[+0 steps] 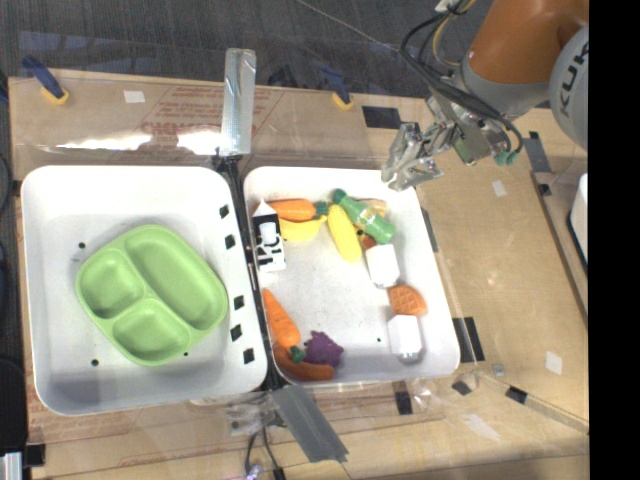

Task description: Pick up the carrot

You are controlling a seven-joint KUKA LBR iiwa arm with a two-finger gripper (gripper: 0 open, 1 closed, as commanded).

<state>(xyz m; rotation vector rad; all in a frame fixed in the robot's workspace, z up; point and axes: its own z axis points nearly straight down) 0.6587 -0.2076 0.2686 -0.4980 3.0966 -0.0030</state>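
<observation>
Two carrots lie in the right bin (330, 288). One orange carrot (294, 209) with a green top rests near the bin's back edge, beside a yellow piece. The other carrot (279, 321) lies along the bin's left wall toward the front. My gripper (408, 164) hovers over the bin's back right corner, above and to the right of the back carrot, with nothing between its fingers. Its fingers stand a little apart.
The right bin also holds a green bottle (362, 217), a yellow banana (343, 234), white blocks (382, 264), an orange piece (408, 300), purple grapes (322, 348) and a black-and-white card (268, 242). A green divided plate (150, 291) lies in the left bin.
</observation>
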